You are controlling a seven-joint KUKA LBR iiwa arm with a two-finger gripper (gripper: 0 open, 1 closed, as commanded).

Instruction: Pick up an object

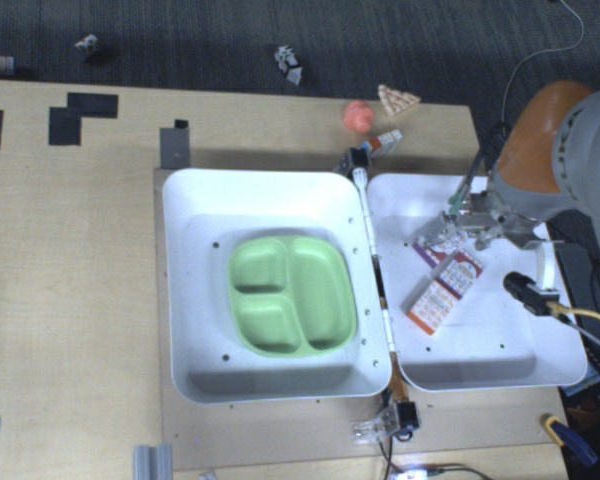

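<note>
Red-and-white packet [442, 293] lies flat, gripper [450, 230] seemingly just above it.

The grey arm [580, 158] is reached in from the right, orange band up by the far edge, with the gripper [458, 230] angled down and leftward.

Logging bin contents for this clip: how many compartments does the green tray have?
3: the green tray in the left bin has two small compartments on its left side and one long one on its right.
</note>
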